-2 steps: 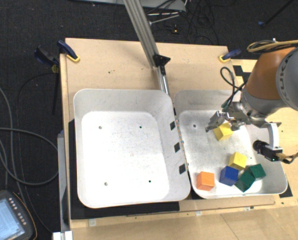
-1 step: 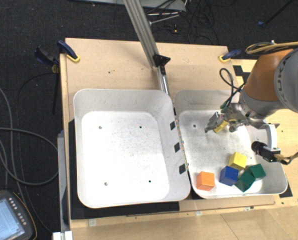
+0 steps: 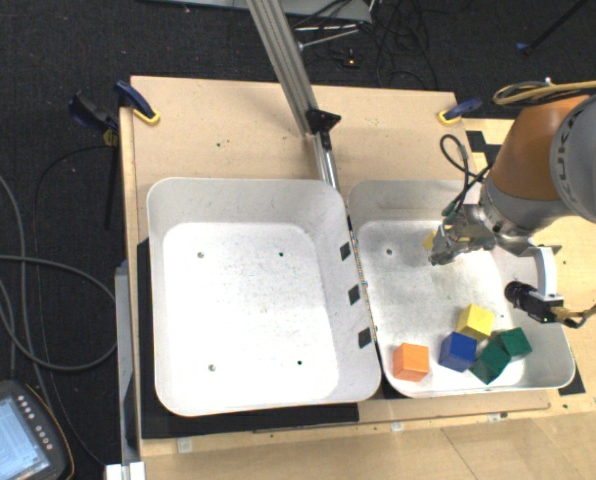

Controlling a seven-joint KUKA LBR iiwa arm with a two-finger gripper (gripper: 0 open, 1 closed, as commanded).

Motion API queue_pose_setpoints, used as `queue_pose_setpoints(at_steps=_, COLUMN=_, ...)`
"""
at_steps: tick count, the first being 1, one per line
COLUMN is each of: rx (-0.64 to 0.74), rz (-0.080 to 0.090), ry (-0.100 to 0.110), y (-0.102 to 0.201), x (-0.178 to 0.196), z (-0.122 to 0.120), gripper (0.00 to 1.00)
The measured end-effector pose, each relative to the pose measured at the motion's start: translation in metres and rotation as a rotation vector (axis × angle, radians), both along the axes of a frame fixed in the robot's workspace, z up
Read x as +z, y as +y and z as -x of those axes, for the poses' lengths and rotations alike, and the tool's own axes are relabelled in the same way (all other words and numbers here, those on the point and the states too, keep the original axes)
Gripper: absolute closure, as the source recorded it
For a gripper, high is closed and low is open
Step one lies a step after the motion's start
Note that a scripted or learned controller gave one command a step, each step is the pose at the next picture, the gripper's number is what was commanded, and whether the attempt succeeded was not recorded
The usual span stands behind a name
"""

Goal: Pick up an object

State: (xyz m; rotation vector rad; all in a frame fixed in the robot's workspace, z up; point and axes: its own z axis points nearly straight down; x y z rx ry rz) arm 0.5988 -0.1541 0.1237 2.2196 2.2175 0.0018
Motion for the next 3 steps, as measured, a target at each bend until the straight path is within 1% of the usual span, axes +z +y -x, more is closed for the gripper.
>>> queue_pose_setpoints(at_steps=1, rx=0.001, rz=0.000, ry=-0.003, y=-0.008, x=0.049, z=-0.007, gripper=1.00)
queue_pose_setpoints(at_steps=2, rx=0.003, rz=0.000, ry=-0.002, y=-0.008, x=0.086, z=-0.009, gripper=1.00)
queue_pose_setpoints(at_steps=3, rx=0.008, rz=-0.003, ry=0.001, y=0.035, x=0.087, z=-0.020, gripper=1.00)
